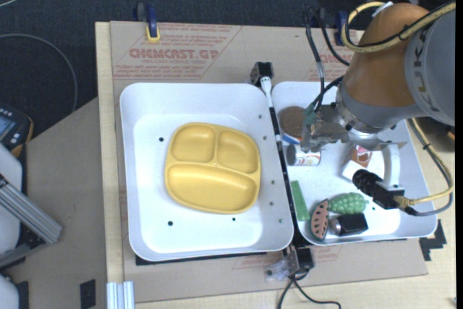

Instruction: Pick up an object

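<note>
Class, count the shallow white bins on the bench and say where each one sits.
2. The left bin holds a yellow divided plate; the right bin sits beside it, under the arm.

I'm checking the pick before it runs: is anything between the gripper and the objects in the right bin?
Nothing visible blocks it. The gripper is down inside the right bin, with the green bumpy object lying nearer the front.
</note>
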You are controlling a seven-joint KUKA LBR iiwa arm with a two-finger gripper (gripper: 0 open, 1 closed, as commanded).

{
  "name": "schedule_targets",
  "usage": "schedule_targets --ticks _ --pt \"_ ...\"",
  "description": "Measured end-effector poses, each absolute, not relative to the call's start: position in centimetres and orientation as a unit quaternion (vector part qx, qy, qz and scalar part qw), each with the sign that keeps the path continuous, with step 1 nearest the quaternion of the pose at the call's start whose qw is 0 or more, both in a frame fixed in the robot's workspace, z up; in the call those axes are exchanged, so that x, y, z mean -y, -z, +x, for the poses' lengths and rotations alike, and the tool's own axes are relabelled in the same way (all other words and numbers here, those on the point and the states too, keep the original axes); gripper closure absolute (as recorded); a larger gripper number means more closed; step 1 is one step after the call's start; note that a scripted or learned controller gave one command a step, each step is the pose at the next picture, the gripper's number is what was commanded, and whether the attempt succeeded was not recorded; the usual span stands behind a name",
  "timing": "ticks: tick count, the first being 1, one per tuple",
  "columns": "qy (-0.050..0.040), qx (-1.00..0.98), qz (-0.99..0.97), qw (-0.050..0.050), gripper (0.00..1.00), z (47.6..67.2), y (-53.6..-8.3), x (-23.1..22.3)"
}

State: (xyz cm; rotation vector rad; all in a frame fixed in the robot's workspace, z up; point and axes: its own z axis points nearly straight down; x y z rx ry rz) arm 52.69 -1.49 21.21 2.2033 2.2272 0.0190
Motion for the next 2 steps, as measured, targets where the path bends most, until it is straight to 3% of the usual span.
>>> schedule_targets --ticks 1,2 --pt "-0.0085 -0.709 0.705 0.006 1.0 48.0 -39.7 -1.2" --pt "-0.0029 -0.709 0.705 0.002 1.0 48.0 -42.3 -5.5"
